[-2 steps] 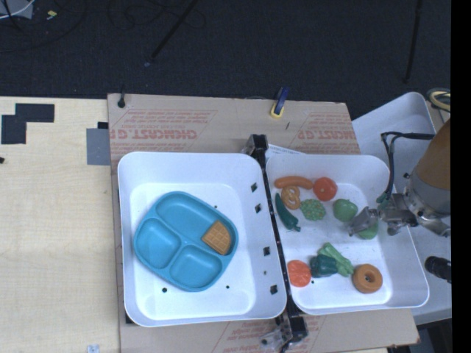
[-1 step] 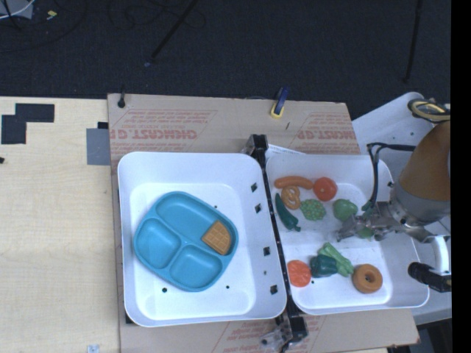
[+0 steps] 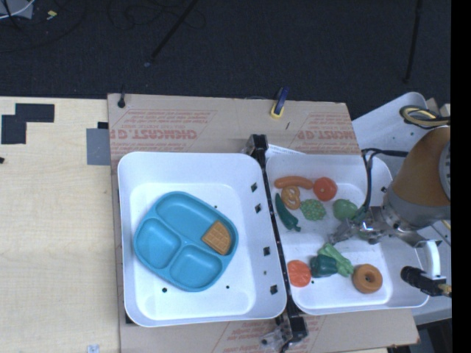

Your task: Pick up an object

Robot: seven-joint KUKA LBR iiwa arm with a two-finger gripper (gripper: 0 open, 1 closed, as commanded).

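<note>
While my arm reached in from the right, the left bin point(image 3: 132, 197) held a blue tray point(image 3: 184, 241) with three compartments, and a waffle point(image 3: 218, 237) lay in its right-hand one. Beside it, the right bin point(image 3: 383, 289) carried the toy food. Along its left side lay a dark green cucumber point(image 3: 285, 213), with a pretzel point(image 3: 291, 195) and a sausage point(image 3: 293, 182) above it. Lower down sat an orange-red tomato point(image 3: 299, 273). Toward the middle were a broccoli point(image 3: 313, 209), a red tomato point(image 3: 324, 189), a green leafy piece point(image 3: 344, 209) and a cluster of green vegetables point(image 3: 330, 262). A doughnut point(image 3: 367, 278) rested near the bottom right. My claw point(image 3: 344, 233) hung low over the bin between the leafy piece and the green cluster. Whether my fingers were spread or pressed together I could not tell; nothing showed between them.
</note>
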